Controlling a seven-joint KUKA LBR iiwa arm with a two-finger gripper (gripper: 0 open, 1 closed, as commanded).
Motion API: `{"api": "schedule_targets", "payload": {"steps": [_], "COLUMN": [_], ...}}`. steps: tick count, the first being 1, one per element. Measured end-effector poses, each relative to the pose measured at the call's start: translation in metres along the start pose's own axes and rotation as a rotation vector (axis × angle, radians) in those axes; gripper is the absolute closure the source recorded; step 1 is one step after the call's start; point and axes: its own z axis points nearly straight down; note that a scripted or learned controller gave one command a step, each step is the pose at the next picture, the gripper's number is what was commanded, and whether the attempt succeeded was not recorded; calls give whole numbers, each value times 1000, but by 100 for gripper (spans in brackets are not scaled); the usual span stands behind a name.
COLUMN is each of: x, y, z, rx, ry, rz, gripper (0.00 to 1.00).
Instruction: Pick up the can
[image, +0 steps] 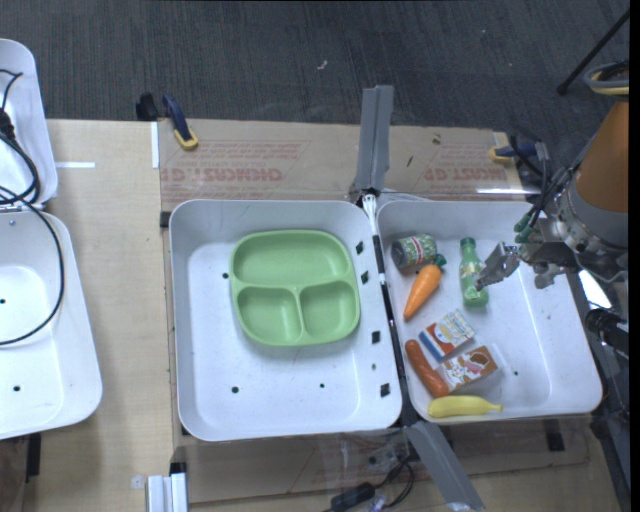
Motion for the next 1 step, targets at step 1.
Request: {"api": "schedule_targets", "payload": {"steps": [1], "x": [48], "y": [62], "z": [73], "rx": [0], "ry": [0], "rz": [-90], "gripper": [0]}}
